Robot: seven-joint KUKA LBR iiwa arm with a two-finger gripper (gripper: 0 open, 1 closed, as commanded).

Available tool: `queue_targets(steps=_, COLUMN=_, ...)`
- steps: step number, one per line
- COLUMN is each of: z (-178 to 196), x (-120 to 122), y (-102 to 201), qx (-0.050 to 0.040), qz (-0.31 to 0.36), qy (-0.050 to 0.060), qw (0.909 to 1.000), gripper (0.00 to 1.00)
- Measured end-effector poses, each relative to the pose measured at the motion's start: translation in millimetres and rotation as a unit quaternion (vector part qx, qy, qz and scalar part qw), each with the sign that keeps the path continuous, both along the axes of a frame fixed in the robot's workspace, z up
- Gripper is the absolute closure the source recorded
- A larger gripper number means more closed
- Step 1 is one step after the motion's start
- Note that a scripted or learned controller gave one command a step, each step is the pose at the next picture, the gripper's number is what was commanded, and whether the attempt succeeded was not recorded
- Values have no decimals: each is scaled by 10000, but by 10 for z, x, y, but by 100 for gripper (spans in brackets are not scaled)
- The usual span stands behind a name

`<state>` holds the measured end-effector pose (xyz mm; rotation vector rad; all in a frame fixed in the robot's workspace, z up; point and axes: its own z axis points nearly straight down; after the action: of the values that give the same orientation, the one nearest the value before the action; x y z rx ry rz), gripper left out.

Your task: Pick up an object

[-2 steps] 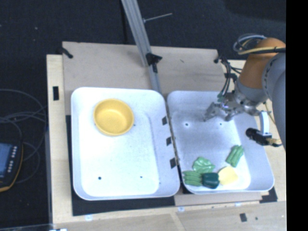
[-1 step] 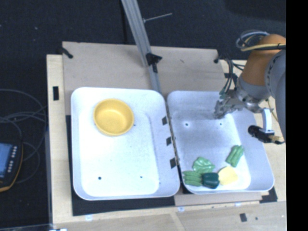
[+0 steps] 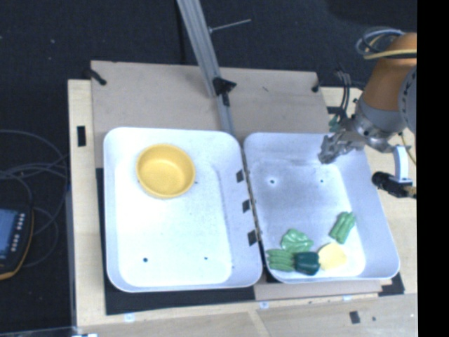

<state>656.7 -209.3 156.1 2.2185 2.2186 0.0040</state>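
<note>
One yellow bowl (image 3: 165, 170), five small objects (image 3: 309, 250) in two bins — claw (image 3: 330, 151) state unclear.

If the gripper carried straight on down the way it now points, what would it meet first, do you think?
Probably the bare floor of the right bin near its far right corner; the gripper hangs there, apart from the toys clustered at the near edge. Depth is uncertain.

One fixed camera above the bench (image 3: 175, 90) — looking down aslant, both bins framed.
</note>
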Motion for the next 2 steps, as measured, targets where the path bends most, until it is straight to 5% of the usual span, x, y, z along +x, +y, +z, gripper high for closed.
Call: queue_targets(steps=2, z=1069, x=-27, y=7, qx=-3, qz=0, qy=-9, qw=10000, gripper=100)
